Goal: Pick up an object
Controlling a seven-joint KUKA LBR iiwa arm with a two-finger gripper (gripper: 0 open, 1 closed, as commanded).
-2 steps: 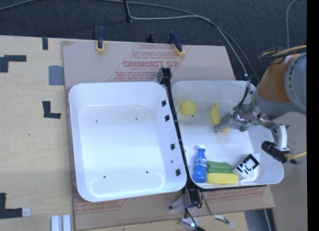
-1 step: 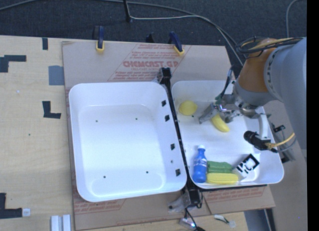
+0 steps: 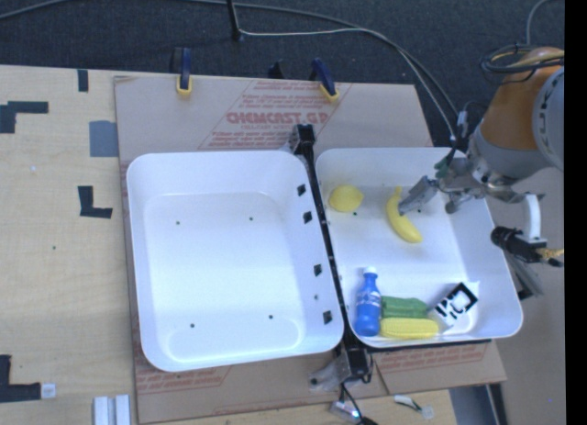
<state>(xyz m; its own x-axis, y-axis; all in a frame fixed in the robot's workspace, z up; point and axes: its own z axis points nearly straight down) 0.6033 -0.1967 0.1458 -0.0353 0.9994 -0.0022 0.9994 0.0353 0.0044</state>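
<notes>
Yellow banana [image 3: 402, 218] in right bin [image 3: 477, 230], hand [image 3: 424, 192] just beside it, spread, gripping nothing. Risk: curved peel slips sideways if fingers close off-centre.

The right bin [image 3: 477, 258] has a few toys in it. A yellow banana [image 3: 402, 219] lies near a round yellow lemon [image 3: 346, 198]. Down at the front lie a blue bottle [image 3: 368, 303], a green thing [image 3: 404, 306], a yellow corn [image 3: 409, 328] and a black-and-white tag [image 3: 456, 302]

Jaws [image 3: 424, 192] over right bin [image 3: 477, 258], beside banana [image 3: 402, 219].
</notes>
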